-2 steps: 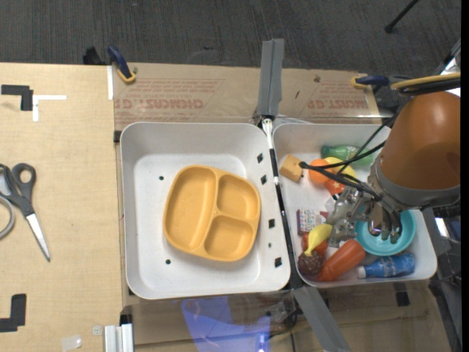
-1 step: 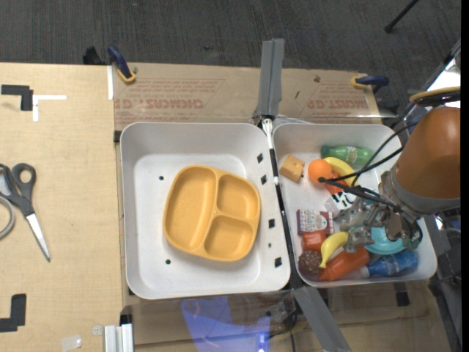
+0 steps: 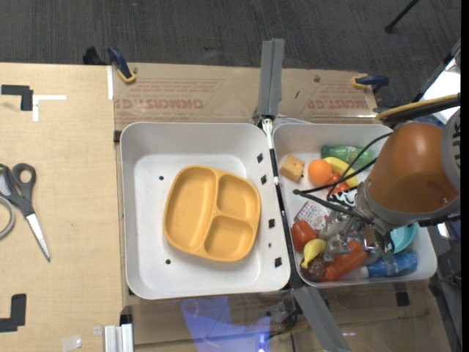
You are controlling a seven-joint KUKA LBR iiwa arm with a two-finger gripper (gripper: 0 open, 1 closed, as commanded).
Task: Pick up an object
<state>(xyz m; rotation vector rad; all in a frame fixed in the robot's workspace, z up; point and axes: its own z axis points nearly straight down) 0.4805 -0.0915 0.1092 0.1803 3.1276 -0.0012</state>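
Over the right bin [image 3: 429,266], I am seeing the gripper [image 3: 350,235] hanging above the toy pile, near a yellow banana [image 3: 313,251] and red carrot [image 3: 344,264]; its grip I cannot tell.

Toy foods crowd the right bin [image 3: 429,266]. Just below the gripper [image 3: 344,235] lies a long red-orange carrot-like piece [image 3: 346,264], flat and slanted. To its left sit a small yellow banana [image 3: 313,251] and a red pepper [image 3: 302,233], touching each other. Farther up — well clear of the gripper — rest an orange ball [image 3: 319,171] and a tan block [image 3: 292,169].
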